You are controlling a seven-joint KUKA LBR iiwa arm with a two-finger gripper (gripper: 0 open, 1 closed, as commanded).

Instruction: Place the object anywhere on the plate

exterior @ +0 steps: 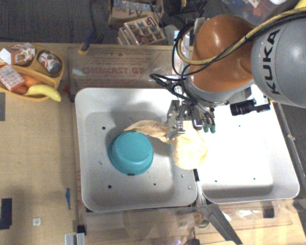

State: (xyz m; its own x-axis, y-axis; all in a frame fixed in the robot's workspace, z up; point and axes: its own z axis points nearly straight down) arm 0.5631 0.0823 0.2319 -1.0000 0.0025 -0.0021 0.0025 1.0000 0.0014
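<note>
A round teal plate lies in the left bin, left of its middle. A flat beige object rests against the plate's upper right edge, from a browner end out over the divide between the two bins. My gripper hangs directly over the middle of this object, just right of the plate, under the orange wrist band. The arm's body hides where the gripper meets the object, so contact cannot be judged.
The right bin lies beside the left one under the arm. A yellow tray with toy food, including a banana, sits on the bench at the far left. Boxes and cables are stacked behind the bins.
</note>
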